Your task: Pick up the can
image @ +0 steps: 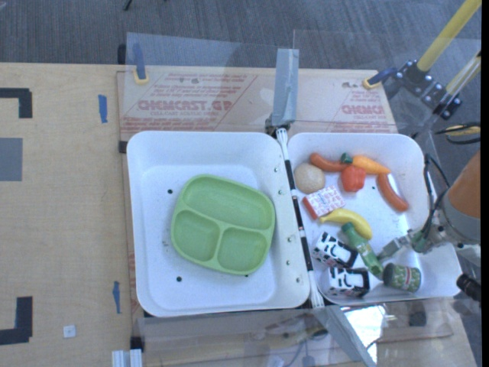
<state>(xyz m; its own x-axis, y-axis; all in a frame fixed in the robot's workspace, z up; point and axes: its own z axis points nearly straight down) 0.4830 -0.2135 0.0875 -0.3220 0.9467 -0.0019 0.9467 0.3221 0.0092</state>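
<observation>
In the right bin's (412, 147) near-right corner the can (403, 276) lies on its side; tool (409, 242) just above it, spread wide, empty. Can looks rigid, light, slippery, roll-prone; grip across its body.

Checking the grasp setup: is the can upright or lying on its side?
On its side. The can lies in the right bin, its round end facing the camera, green label wall along the floor.
</observation>
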